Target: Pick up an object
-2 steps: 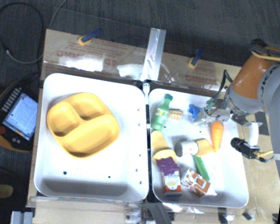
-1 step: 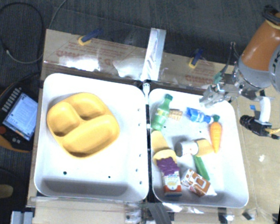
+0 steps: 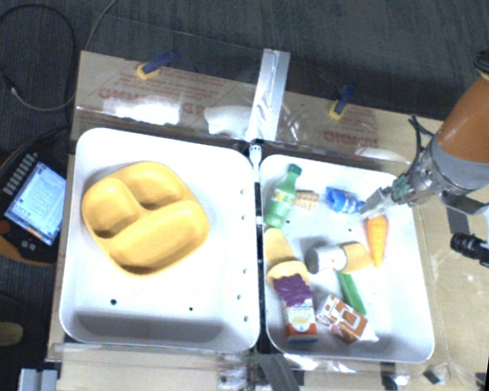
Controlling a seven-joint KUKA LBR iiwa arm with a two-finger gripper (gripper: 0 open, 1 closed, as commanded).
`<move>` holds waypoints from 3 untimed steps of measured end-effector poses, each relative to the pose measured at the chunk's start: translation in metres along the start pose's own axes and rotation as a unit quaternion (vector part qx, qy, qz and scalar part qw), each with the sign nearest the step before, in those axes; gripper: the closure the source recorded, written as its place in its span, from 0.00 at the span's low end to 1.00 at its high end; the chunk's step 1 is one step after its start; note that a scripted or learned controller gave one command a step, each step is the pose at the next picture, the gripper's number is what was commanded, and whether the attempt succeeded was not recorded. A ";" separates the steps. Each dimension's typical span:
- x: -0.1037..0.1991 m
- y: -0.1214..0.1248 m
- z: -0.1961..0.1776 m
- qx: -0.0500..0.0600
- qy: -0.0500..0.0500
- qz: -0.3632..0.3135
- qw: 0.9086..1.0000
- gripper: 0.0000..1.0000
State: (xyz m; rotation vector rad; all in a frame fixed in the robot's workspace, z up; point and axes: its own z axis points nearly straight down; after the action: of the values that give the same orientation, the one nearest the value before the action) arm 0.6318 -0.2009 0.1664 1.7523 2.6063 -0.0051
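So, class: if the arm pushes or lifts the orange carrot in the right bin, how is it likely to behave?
The carrot looks like a moulded toy with a smooth skin, so it is probably stiff, light and a little slippery. Its round, tapered body suggests it may roll or pivot when pushed. The tool is close above its upper end, and the bin wall beside it may stop a roll.

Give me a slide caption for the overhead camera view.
Robot hand poised over the right bin of toy groceries, beside the carrot; yellow divided dish in the left bin.
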 end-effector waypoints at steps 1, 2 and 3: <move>0.036 0.055 -0.036 -0.001 0.001 0.094 0.996 1.00; -0.006 -0.046 -0.025 0.000 0.000 0.019 1.000 1.00; -0.015 -0.023 -0.018 -0.001 0.000 -0.058 0.998 1.00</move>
State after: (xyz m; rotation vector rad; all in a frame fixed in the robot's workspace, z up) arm 0.6165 -0.2228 0.1841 1.5985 2.7015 -0.0033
